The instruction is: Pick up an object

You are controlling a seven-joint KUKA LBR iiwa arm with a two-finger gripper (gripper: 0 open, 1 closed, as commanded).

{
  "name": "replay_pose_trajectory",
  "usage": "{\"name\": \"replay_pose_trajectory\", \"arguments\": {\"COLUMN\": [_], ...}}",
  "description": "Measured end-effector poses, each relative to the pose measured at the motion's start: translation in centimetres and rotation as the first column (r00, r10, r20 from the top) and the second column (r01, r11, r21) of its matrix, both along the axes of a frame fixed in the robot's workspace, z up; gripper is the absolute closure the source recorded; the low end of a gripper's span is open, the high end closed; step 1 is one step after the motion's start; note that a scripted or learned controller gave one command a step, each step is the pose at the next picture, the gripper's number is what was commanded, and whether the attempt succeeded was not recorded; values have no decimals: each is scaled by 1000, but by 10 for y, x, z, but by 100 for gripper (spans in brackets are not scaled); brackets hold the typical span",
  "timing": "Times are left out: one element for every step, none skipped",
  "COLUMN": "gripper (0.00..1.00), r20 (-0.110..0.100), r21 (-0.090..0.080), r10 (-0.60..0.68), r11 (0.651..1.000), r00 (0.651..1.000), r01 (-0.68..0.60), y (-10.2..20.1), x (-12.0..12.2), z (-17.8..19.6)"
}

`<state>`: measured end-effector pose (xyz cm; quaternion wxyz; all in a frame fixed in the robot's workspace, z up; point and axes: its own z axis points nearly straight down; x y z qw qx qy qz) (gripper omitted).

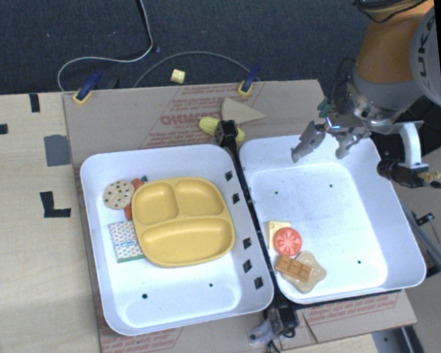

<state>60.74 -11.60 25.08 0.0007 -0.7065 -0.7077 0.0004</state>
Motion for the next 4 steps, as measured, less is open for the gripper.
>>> {"name": "replay_pose_trajectory", "arguments": {"gripper": [0,0,100,0], "r20": [-14,3,7,6], "r21": [4,-2,-4,-4], "r10": [-1,-2,-3,-3], "r11": [1000,1000,1000,1000], "r00": [1000,1000,1000,1000], "r01": [2,2,3,3], "y": [37,17,16,16], "x": [-96,-97,-95,-96], "z": [-67,-170,-154,-155]}}
